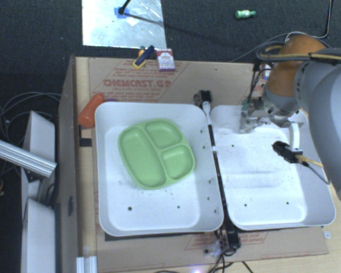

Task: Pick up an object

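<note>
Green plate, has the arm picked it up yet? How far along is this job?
Done: no pick looks made; the green plate lies flat in the left bin. In hand: the claw is down at the far corner of the right bin, by the divide, apart from the plate. Left: likely the whole pick, meaning reach the plate, close on it and lift.

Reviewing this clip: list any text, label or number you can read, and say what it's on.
"CHEMCAST GP": red print on the cardboard sheet, far side; the last letters are faint.
The small red and white box on that sheet: printing too small to read.
Red print on the sheet's near edge: partly hidden, unreadable.
</note>
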Robot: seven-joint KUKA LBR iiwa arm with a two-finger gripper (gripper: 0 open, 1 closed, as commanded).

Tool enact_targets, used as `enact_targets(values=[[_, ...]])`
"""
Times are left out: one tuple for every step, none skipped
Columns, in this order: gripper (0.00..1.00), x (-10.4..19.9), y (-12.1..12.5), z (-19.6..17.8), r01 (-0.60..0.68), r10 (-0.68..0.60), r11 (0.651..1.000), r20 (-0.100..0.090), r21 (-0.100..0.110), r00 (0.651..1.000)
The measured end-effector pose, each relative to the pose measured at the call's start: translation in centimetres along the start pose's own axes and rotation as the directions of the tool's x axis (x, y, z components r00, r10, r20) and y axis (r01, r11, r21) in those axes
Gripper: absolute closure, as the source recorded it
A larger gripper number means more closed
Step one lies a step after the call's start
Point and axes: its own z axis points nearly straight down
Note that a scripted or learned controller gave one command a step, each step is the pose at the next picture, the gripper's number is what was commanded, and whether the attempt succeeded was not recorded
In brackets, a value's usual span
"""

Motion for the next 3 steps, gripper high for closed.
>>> enact_targets(values=[[0.00, 2.3, 0.0, 0.0, 0.000, 0.000, 1.000, -0.001, 0.000, 1.000], [0.00, 2.9, 0.0, -0.9, 0.000, 0.000, 1.000, 0.000, -0.001, 1.000], [0.00, -1.7, -4.0, -0.1, -0.004, 0.004, 1.000, 0.001, 0.001, 1.000]])
